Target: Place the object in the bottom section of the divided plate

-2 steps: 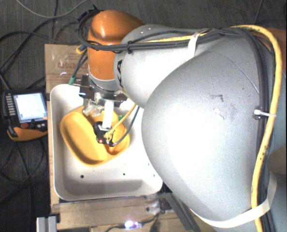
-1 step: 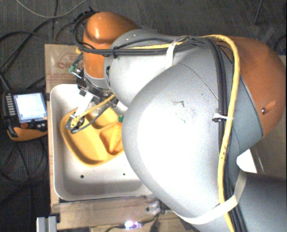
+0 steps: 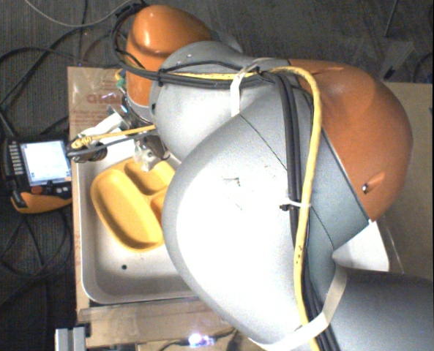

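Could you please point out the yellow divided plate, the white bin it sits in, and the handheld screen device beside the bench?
divided plate (image 3: 125, 210): camera view, floor of its large left section.
white bin (image 3: 129, 273): camera view, bare floor below the plate.
handheld screen device (image 3: 45, 161): camera view, middle of its lit screen.

The grey arm (image 3: 275, 218) reaches in from the counter's right edge, its bulky links spreading over most of the counter's middle and right side. An orange band (image 3: 162, 35) caps the wrist near the far left corner, with black and yellow cables strapped along the links. The pincer (image 3: 147, 152) hangs below the wrist, largely hidden by the arm.
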`<state>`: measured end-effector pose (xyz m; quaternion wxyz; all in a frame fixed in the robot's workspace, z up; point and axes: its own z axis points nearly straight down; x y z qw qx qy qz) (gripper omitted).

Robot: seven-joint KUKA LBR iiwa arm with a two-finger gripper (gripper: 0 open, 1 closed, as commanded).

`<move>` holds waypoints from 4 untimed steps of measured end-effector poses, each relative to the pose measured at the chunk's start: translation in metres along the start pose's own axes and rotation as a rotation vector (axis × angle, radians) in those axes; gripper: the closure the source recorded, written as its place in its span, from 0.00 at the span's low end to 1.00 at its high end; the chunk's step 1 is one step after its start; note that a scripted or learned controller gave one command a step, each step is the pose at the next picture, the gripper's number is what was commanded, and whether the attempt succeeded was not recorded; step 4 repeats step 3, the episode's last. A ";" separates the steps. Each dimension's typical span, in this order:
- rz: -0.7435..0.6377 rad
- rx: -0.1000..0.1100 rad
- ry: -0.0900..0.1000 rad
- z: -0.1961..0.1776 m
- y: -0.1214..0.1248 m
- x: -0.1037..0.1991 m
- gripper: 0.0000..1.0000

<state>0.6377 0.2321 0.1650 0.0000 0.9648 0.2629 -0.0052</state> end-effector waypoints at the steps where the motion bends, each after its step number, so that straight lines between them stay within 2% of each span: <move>1: 0.003 0.000 0.000 0.000 0.000 0.000 0.00; 2: 0.309 -0.001 -0.001 0.037 -0.033 -0.057 0.00; 3: 0.016 -0.006 -0.003 0.061 -0.008 -0.081 0.00; 4: 0.016 -0.006 -0.003 0.061 -0.008 -0.081 0.00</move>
